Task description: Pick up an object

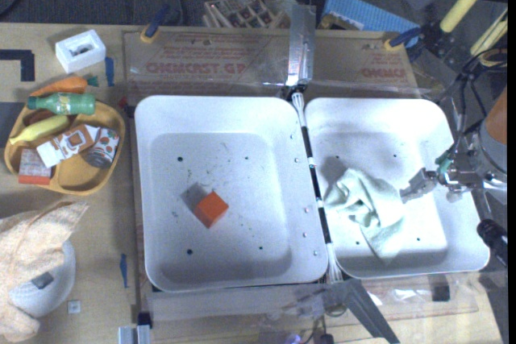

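Note:
An orange cube (212,209) lies in the left bin (161,125), a little left of its middle, next to a small grey patch. A crumpled pale green cloth (367,205) sits in the right bin (419,121), towards its front left. My gripper (416,184) reaches in from the right and hovers low at the cloth's right edge, close to it or touching it. The arm's wrist (463,171) is over the right bin's right rim.
A wooden bowl (89,181) of toy food and packets stands left of the bins, with a small white box (81,51) behind it. A beige cloth bundle (36,242) lies at the front left. Clamps and a cardboard board (210,60) line the back edge.

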